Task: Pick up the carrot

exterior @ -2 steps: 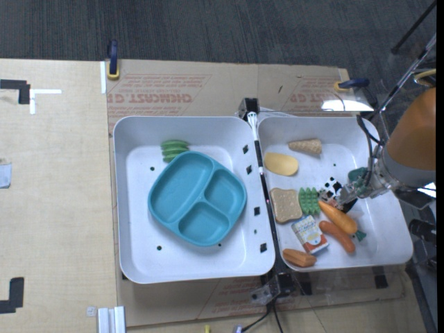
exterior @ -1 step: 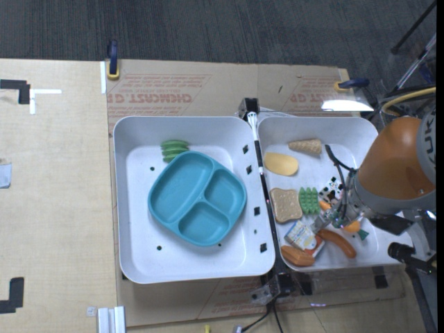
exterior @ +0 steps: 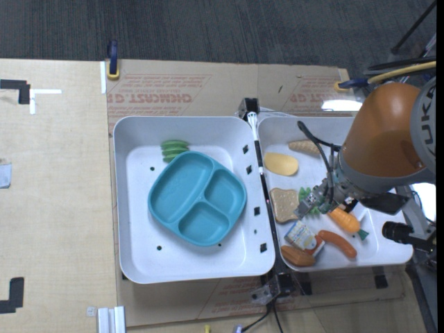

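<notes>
While the two-finger gripper (exterior: 331,201) hangs over the right white bin (exterior: 388,255), finger state: cannot tell | small orange toy carrot (exterior: 345,220) at its 5 o'clock | risk: descent snags neighbouring red plastic sausage (exterior: 337,243)

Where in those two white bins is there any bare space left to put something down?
Left bin: bare floor along its near edge and left side, around the blue divided plate; green pods sit behind it. Right bin: crowded, with bread slice, carrot and sausage close together under the arm.
</notes>
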